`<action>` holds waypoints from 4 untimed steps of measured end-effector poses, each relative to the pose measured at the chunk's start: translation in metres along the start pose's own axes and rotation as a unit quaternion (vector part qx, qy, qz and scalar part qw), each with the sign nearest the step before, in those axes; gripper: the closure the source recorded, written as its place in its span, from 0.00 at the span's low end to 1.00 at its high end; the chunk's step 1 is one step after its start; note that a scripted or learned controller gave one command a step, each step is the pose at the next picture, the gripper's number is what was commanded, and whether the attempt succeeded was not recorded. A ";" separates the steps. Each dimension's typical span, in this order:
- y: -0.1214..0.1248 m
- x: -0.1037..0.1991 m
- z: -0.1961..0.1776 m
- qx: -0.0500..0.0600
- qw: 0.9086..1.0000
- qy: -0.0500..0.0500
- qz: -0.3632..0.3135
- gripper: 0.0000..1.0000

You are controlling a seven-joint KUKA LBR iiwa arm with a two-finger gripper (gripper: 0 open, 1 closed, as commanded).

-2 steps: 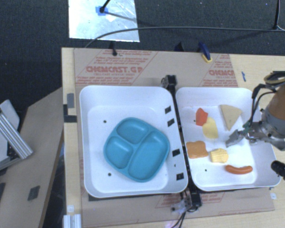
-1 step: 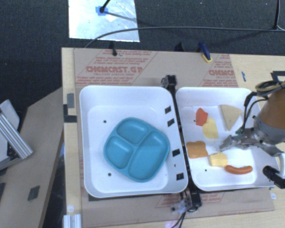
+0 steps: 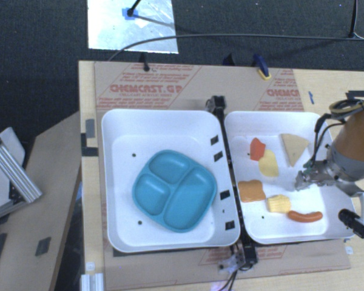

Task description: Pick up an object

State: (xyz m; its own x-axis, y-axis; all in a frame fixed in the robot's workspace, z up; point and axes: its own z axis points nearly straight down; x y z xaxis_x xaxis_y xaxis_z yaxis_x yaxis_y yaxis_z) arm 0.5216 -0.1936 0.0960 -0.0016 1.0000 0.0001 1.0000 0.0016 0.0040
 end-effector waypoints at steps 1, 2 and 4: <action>-0.003 -0.002 -0.044 0.000 1.000 -0.001 -0.001 1.00; -0.004 -0.004 -0.088 0.000 1.000 -0.001 -0.001 1.00; 0.008 0.054 -0.134 0.000 1.000 0.000 -0.005 1.00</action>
State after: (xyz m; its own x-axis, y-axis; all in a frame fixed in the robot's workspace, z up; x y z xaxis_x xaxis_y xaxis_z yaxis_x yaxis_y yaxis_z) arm 0.5292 -0.1398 0.2296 -0.0111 0.9999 0.0011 0.9999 0.0111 0.0037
